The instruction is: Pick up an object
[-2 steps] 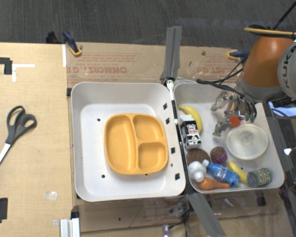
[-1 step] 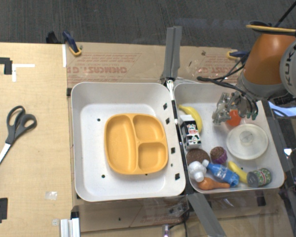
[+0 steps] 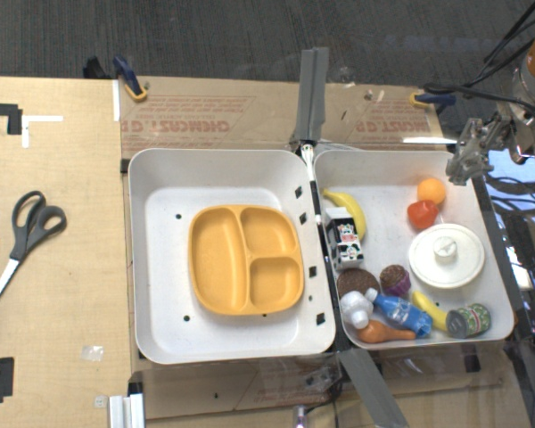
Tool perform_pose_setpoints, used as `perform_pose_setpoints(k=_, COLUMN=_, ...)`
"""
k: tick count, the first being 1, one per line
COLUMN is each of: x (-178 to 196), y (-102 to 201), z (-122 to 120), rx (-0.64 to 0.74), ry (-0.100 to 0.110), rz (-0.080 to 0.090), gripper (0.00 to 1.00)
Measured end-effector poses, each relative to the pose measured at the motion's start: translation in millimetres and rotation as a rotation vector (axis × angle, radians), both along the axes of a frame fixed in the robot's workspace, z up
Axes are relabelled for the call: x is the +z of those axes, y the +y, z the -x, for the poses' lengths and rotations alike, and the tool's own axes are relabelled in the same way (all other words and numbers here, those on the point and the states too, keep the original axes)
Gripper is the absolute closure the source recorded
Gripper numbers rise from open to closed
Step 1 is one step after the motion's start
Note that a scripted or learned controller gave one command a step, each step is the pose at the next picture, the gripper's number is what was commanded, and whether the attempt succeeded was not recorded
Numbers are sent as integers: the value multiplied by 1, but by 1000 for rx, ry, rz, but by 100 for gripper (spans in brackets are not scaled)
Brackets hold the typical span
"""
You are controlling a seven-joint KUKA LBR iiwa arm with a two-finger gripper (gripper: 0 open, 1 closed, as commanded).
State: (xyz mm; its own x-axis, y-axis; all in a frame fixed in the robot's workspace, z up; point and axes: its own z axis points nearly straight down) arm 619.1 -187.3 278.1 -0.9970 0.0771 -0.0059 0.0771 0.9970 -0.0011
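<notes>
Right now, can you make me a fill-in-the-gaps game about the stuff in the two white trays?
1. The yellow divided plastic plate lies in the ____ bin.
2. The plate has ____ compartments.
3. The round white lid with a knob lies in the ____ bin.
4. The black-handled scissors lie on the ____, outside both bins.

Missing words: left; three; right; bench

Divided plate [image 3: 246, 259] in left bin [image 3: 152, 266] (centred)

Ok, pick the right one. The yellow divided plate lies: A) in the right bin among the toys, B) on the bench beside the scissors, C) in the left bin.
C: the yellow divided plate lies flat in the left bin, while the toys crowd the right bin.
</notes>
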Motion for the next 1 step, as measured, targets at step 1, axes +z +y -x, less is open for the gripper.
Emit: perform_pose_setpoints(k=1, x=0, y=0, z=0, rx=0, ry=1, rz=0, gripper=0)
